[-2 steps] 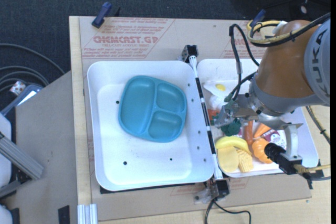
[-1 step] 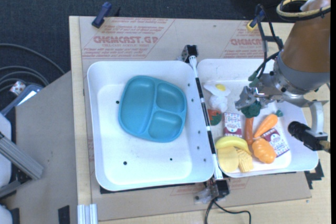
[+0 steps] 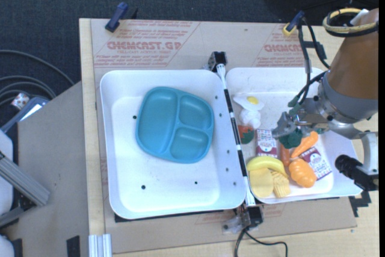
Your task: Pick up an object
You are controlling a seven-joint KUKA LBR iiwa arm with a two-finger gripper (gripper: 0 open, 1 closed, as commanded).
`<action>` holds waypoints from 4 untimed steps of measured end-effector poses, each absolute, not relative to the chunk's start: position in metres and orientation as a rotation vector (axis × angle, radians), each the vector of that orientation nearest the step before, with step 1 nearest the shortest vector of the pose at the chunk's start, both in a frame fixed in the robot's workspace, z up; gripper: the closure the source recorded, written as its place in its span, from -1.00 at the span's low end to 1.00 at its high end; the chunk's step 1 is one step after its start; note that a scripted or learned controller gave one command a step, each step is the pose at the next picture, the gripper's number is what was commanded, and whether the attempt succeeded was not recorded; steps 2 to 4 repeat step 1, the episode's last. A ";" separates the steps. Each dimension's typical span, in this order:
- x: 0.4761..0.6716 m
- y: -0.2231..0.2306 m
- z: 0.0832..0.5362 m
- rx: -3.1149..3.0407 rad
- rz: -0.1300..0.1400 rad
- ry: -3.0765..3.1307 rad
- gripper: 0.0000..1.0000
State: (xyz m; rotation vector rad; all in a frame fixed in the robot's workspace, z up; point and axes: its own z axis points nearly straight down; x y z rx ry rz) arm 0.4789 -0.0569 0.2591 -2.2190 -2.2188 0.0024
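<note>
Gripper [image 3: 289, 129] low in right bin [image 3: 283, 78], over toy clutter; finger state: cannot tell, wrist and toys mask tips. Nearest target: carrot [image 3: 305, 145], touching green toy [image 3: 292, 139] just under gripper; banana [image 3: 266, 163], orange [image 3: 302, 173], red carton [image 3: 264, 142] packed close. Risks: fingers land on two toys at once; carrot slips sideways; crowding blocks closure; neighbours shoved. Left bin [image 3: 120, 129] holds blue tray [image 3: 175, 124], well apart.
</note>
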 end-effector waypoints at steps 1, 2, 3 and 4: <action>0.479 -0.030 0.260 -2.219 0.002 -2.219 1.00; 0.479 -0.030 0.260 -2.219 0.002 -2.219 1.00; 0.479 -0.030 0.260 -2.219 0.002 -2.219 1.00; 0.479 -0.030 0.260 -2.219 0.002 -2.219 1.00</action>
